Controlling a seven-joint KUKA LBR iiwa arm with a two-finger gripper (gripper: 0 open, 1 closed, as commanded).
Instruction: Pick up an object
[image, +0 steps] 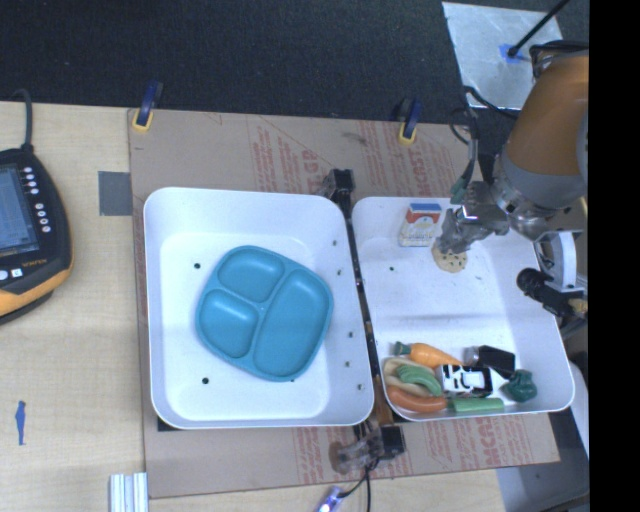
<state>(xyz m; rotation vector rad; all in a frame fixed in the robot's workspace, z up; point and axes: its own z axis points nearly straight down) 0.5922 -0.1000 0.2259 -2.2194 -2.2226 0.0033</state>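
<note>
My gripper (453, 243) hangs over the far part of the right bin (520, 320), coming down from the grey wrist at the right. A small round tan cookie (451, 262) sits right at its tip; whether it is gripped or merely lying below, I cannot tell. A small white box with red and blue print (421, 224) lies just left of the gripper, near the bin's far wall. A pile of toy items fills the bin's near edge: an orange carrot (436, 354), a black-and-white piece (465, 379), a green stick (478, 405).
The left bin (170, 250) holds a blue divided plate (264, 312). A teach pendant (25, 230) lies on the bench at the far left. Clamps (407, 118) hold the cardboard sheet at the back. The arm's cables and a black bracket (545, 288) overhang the right bin's right rim.
</note>
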